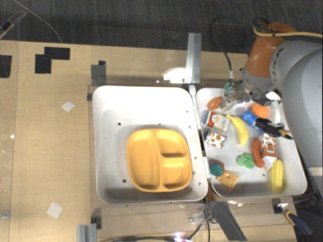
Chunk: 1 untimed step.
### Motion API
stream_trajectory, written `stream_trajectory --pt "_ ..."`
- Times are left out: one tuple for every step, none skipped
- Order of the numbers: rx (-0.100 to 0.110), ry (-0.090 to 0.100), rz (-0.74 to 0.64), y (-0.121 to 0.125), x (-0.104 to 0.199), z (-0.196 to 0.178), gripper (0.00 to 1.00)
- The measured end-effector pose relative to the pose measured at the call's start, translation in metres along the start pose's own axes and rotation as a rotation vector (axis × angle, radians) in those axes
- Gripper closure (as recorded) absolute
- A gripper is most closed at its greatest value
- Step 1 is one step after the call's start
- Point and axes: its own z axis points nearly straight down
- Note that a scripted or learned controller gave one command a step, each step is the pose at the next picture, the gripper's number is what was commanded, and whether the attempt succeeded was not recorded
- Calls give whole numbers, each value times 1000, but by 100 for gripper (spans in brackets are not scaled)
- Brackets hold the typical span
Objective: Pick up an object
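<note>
Left bin (108,135): yellow divided tray (159,159), lying flat near its front wall. Right bin (298,183): toy food scattered. Milk carton (218,122) and banana (239,128) sit mid-bin, green piece (246,161) and corn cob (277,175) nearer the front. Gripper (231,96) low over the bin's back left corner, beside an orange piece (215,103); banana just in front of it. Gripper state: cannot tell.

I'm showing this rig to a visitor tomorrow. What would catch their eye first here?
Probably the yellow divided tray, lying alone in the left bin. Next, the right bin, crowded with small toy foods, among them a banana and a corn cob. The grey arm's gripper hangs over that bin's far end.
</note>
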Motion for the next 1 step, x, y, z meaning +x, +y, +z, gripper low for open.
stream_trajectory --pt "5 5 292 7 47 -87 100"
